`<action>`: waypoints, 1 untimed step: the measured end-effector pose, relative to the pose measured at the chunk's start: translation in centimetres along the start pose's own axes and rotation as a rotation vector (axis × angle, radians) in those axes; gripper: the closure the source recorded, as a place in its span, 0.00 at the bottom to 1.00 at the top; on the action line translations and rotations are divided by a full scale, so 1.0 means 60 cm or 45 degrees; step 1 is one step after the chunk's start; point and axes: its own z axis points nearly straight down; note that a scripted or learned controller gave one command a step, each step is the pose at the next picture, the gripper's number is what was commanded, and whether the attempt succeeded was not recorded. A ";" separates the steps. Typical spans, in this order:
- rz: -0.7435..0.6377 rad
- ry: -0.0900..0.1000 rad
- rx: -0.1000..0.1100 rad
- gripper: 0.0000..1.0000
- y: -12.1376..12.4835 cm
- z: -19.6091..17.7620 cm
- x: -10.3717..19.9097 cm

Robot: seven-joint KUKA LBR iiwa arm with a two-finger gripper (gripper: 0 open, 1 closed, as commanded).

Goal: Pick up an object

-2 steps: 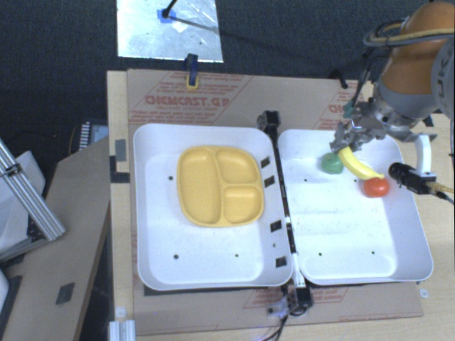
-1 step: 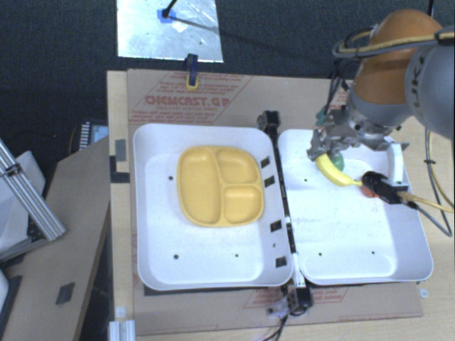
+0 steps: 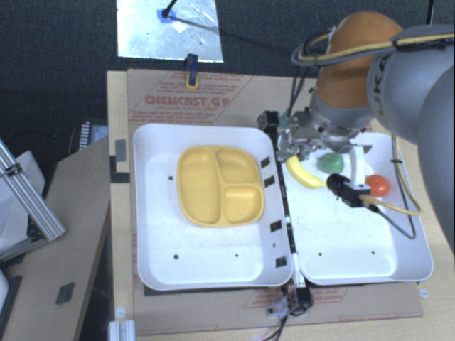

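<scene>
A yellow banana point(image 3: 304, 174) lies in the right bin point(image 3: 355, 261) near its left wall. Just right of it sits a green round object point(image 3: 330, 163), and further right an orange-red one point(image 3: 379, 184). My gripper point(image 3: 288, 142) hangs at the far left corner of the right bin, just above the banana's upper end. The grey arm with its orange band point(image 3: 355, 48) covers the bin's far edge. Nothing shows as held.
The left bin point(image 3: 206, 261) holds a yellow divided plate point(image 3: 219, 185). A black plug point(image 3: 344, 189) with a yellow cable point(image 3: 395, 208) trails from the arm over the right bin. The ridge between the bins point(image 3: 284, 219) runs beside the banana.
</scene>
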 end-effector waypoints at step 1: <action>0.002 -0.002 0.001 1.00 -0.008 0.012 0.102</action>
